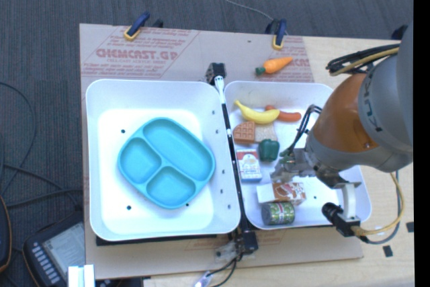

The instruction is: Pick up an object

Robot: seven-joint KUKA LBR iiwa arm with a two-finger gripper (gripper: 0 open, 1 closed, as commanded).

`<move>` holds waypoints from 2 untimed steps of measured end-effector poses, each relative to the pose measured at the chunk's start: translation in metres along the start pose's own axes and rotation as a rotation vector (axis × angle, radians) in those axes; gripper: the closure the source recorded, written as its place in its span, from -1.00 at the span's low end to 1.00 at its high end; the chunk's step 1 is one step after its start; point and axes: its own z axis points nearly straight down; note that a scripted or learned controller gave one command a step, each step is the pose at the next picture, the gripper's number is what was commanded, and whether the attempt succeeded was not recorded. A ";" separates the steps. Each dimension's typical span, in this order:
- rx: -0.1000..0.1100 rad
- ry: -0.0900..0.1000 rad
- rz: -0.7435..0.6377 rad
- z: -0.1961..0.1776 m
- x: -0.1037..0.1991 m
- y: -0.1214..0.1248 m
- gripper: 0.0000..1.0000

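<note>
Two bins are seen side by side on the worktop (168, 44). A divided plate (166, 162) lies in the left bin (101, 144). In the right bin (309, 87), a banana (256, 113) lies at the back, a can (277, 213) at the front, a carton (249, 166) between. A carrot (275, 66) rests behind the bins.
</note>
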 end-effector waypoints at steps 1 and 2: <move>0.000 0.000 0.000 0.000 0.000 0.000 -1.00; 0.010 0.008 -0.008 0.024 0.005 -0.004 -1.00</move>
